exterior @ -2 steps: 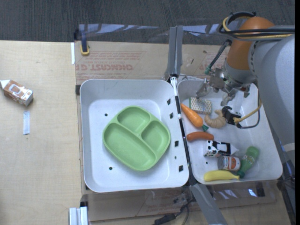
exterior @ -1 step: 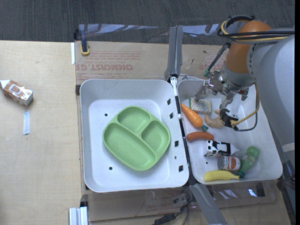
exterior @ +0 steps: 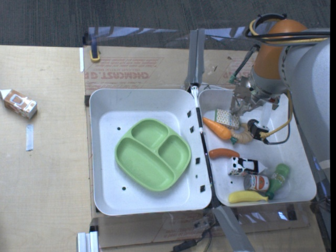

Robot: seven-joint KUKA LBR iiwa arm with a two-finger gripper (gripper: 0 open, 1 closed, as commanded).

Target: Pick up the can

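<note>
The can [exterior: 256, 182], short, silver-ended and red-labelled, lies on its side near the front of the right bin [exterior: 299, 156]. It rests between a yellow banana [exterior: 248, 197] and a green bottle [exterior: 280, 175]. My gripper [exterior: 238, 108] hangs low in the far part of the same bin, just above a speckled packet [exterior: 226, 118]. That puts it well behind the can, with a carrot and other toys in between.
An orange carrot [exterior: 217, 128], a red sausage-like piece [exterior: 223, 153] and a black-and-white cow toy [exterior: 241, 166] lie between gripper and can. The left bin [exterior: 105, 193] holds a green divided plate [exterior: 153, 154]. A small carton [exterior: 20, 104] sits on the bench at far left.
</note>
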